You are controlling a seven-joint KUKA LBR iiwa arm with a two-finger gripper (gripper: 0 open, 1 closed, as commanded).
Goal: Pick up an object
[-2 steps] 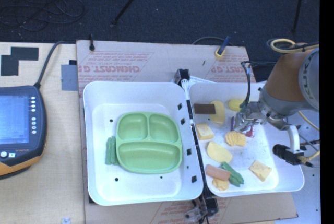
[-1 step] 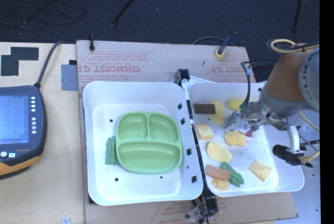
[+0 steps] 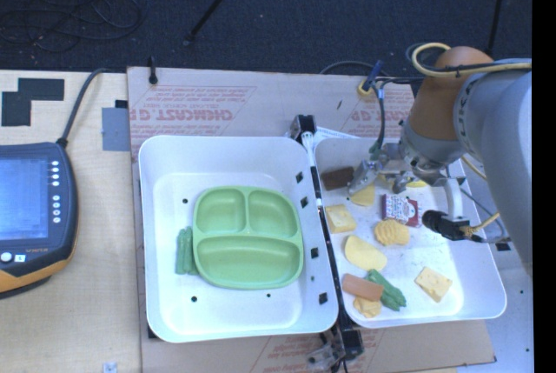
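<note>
The arm is reaching in over the right bin (image 3: 486, 297), and its pincer (image 3: 382, 176) is hanging low at the bin's far end, just above a pale yellow wedge (image 3: 363, 196) and a brown block (image 3: 337, 178); whether it is released or clenched cannot be told. The wedge, lying near the bin's far left corner, is looking like the likeliest target; it is probably light, stiff toy food with slick faces, so gripping across its flat sides should be suiting it best. The brown block is sitting just beside it, and a red-and-white packet (image 3: 400, 209) is lying near; both could be crowding the approach, as could the bin's dividing wall. Further forward a yellow cube (image 3: 340, 218), a sausage (image 3: 360, 286) and a green piece (image 3: 388, 291) are resting well apart from the wedge; the left bin (image 3: 165, 163) is carrying a green tray (image 3: 248, 236).
</note>
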